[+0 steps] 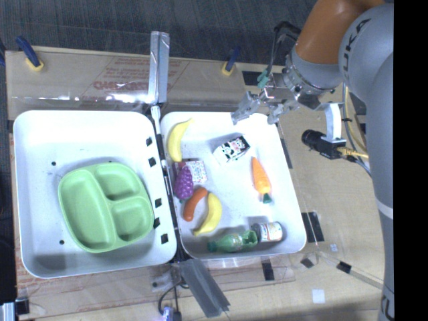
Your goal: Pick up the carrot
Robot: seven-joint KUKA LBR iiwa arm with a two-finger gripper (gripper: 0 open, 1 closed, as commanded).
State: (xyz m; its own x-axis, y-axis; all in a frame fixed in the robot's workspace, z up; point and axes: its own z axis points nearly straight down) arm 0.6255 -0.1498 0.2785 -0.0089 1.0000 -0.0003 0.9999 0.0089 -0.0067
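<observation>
The carrot (pixel 260 177) is orange with a green stub at its near end. It lies in the right bin (pixel 287 199), close to that bin's right wall. My gripper (pixel 259 111) hangs above the bin's far right corner, well behind the carrot, with its two fingers spread apart and nothing between them. The grey arm with its orange band comes in from the upper right.
The right bin also holds two bananas (pixel 175 139) (pixel 211 214), a small milk carton (pixel 231 148), purple grapes (pixel 182 182), a red-orange sausage (pixel 193 204), a green bottle (pixel 229 242) and a small jar (pixel 269 232). A green divided plate (pixel 107 206) sits in the left bin (pixel 40 132).
</observation>
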